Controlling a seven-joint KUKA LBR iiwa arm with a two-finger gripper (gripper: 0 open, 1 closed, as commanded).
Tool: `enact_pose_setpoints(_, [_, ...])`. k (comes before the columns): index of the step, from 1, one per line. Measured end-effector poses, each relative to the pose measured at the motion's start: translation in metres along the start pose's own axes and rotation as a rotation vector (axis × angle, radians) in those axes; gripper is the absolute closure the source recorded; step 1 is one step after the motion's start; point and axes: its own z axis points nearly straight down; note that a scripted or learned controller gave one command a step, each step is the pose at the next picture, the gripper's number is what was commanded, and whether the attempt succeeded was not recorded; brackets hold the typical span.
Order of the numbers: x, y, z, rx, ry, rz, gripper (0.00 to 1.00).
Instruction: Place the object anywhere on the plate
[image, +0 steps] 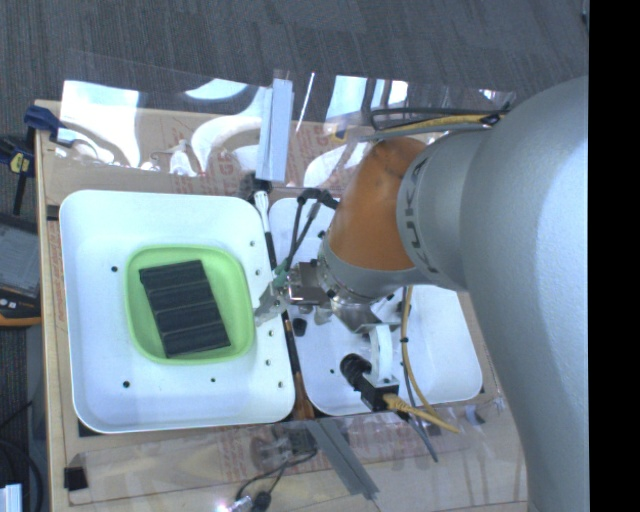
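Bulky grey arm (520, 230), orange band (365, 215), yellow cable (408, 345)

A dark ribbed block (184, 308) — maybe rubber — lies flat and slightly askew on the green plate (236, 290), near its middle.

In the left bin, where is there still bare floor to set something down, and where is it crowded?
In the left bin, bare white floor runs as a band all around the green plate, widest along its top and left sides. The plate itself is mostly covered by a dark ridged block. The arm crowds the bins' shared edge.
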Motion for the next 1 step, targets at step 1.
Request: enact_pose_setpoints(1, [0.0250, 0.0443, 0.0002, -0.002, 0.000, 0.018, 0.00])
